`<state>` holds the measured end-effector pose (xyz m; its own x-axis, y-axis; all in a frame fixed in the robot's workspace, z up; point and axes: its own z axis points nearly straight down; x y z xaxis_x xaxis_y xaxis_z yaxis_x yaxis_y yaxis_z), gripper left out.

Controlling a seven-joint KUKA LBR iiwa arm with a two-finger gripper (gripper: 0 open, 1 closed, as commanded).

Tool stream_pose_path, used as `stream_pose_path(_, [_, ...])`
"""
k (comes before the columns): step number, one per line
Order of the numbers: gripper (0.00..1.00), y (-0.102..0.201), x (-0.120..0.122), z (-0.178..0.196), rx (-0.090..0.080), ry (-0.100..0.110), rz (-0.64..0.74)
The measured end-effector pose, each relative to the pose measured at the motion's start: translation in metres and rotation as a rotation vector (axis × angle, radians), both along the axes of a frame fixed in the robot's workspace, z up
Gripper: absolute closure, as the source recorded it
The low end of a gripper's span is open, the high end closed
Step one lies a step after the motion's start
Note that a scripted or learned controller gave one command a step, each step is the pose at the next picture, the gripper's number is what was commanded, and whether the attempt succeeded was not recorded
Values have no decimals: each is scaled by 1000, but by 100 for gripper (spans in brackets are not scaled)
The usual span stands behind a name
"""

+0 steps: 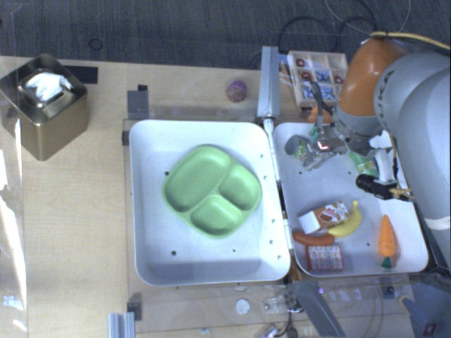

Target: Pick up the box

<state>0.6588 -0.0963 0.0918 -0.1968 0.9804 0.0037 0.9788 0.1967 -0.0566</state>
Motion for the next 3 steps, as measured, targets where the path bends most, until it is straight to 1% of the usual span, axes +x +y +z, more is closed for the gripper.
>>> stream_pose_path(1, [0, 2, 3, 1, 1, -12, 2])
stream_pose_path(2, [0, 6, 5, -5, 12, -22, 63])
stream_pose_path(3, [0, -43, -41, 96, 11, -62, 198])
